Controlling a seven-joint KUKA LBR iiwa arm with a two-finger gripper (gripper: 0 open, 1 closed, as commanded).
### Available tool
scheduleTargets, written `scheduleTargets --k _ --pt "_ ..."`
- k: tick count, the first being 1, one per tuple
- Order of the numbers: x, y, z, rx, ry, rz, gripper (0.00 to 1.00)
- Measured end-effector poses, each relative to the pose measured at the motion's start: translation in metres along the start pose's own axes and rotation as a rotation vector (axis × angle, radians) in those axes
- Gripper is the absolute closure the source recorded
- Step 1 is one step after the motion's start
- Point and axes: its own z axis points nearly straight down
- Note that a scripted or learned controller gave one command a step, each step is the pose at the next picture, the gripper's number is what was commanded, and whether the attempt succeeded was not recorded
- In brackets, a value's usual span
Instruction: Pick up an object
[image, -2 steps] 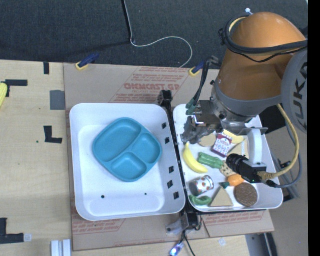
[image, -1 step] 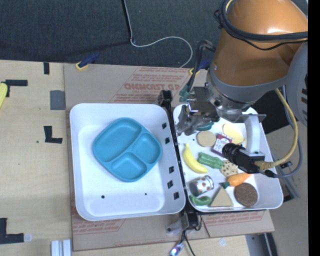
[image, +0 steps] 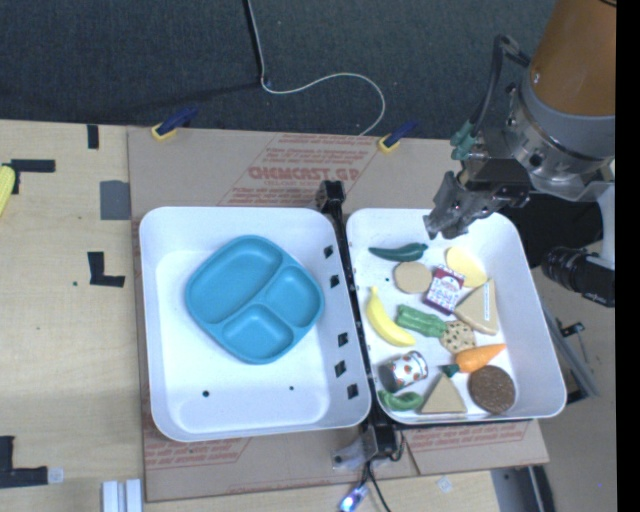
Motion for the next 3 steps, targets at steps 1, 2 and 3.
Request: scheduleTargets --k 1,2,3 --pt "0.077 0.000 -0.059 -0.001 0.003 -0.012 1.00" --pt "0.108 -0.002 0.062 0.017 -0.003 -0.006 1.00" --pt "0.107 -0.001 0.046 0.008 -0.001 -0.006 1.00"
